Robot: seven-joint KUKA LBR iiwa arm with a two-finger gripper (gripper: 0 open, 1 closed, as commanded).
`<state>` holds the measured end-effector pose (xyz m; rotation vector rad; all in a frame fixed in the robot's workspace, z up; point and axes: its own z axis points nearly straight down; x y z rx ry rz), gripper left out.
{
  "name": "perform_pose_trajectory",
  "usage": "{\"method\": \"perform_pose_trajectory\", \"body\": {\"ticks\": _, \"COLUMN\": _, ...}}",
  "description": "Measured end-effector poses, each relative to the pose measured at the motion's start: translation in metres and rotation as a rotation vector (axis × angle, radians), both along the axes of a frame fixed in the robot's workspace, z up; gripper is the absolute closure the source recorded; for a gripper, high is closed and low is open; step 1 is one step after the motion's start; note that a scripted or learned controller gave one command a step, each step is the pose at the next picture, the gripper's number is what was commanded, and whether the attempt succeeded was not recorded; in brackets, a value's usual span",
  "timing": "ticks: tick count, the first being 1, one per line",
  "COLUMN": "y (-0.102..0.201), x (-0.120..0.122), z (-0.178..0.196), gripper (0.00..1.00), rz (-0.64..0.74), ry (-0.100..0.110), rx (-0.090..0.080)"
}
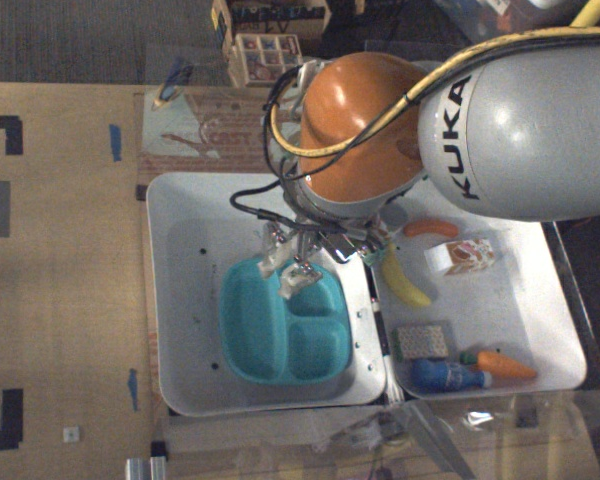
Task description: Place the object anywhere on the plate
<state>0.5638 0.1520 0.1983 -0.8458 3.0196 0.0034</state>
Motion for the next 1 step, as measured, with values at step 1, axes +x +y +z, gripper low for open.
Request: {"method": "perform_pose_trajectory", "body": {"ticks": 1, "y": -0.0004, "x": 0.0001, "z": -0.0001, "gripper": 0.0, "rz": 0.0, "ry": 0.0, "rx": 0.0}}
